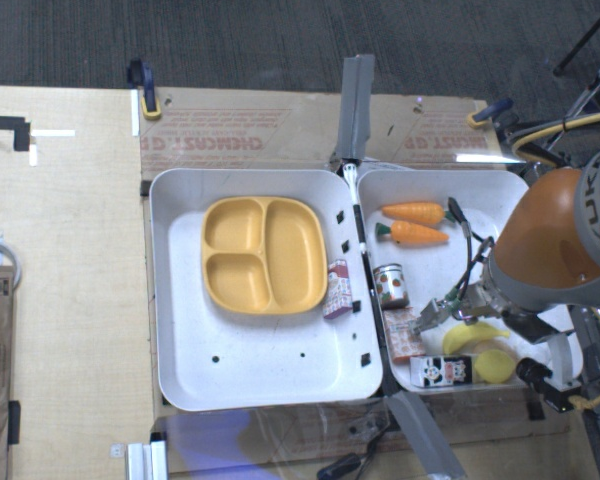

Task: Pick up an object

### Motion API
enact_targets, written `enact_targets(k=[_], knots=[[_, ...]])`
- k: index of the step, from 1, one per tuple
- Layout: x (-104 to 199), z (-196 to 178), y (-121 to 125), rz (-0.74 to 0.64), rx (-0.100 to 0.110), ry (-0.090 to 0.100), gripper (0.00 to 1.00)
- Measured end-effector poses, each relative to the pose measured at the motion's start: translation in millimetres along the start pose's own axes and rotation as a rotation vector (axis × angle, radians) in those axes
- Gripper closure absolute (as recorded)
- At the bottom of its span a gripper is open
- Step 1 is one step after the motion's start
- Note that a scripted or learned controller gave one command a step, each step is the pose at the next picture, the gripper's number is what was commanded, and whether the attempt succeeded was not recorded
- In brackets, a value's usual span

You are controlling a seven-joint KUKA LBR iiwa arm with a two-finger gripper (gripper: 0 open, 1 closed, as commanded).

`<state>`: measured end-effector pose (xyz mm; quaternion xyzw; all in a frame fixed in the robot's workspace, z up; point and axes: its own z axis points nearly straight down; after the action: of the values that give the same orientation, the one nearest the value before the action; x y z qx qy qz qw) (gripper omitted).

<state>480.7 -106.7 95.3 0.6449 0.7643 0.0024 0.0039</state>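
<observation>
Gripper (435, 316) low in right bin (510, 180) nr banana (470, 338); finger state unclear. Risk: clipping small can (390, 286), missing grasp.

A pale wooden bench (70, 298) is seen from above, with two shallow white plastic bins set on it side by side, their inner rims touching. The left bin (170, 368) and the right bin (510, 180) are backed by a sheet of brown printed cardboard (250, 128) laid flat along the bench's far side. A small black L-shaped marker (10, 128) is placed on the far left corner, beside strips of white tape (52, 134).
</observation>
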Motion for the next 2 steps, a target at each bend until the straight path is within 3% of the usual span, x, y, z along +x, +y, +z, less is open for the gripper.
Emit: enact_targets(k=[1,2], knots=[[-40,-38,13,-0.129,0.009,0.004,0.00],[-41,-65,75,-0.347,0.007,0.003,0.00]])
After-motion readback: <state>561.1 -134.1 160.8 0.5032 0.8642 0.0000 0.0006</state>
